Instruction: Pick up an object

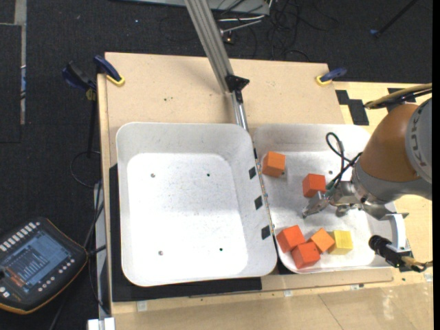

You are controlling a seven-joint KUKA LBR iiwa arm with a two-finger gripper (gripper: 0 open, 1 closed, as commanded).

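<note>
— Two bins on the bench, yes? Start with the big things.

— Yes. My arm comes in from the right, orange band over the right bin. The left bin sits beside it, their rims touching.

— And the blocks?

— All in the right bin. One orange block lies near the dividing rim, toward the back. A red block lies just right of it. At the front edge sit three red and orange blocks bunched together, with a yellow block just beside them.

— Your gripper?

— My gripper hangs low over the bin floor, just below the red block and above the front cluster. I cannot tell whether the fingers are spread or closed. Nothing shows between them.
</note>
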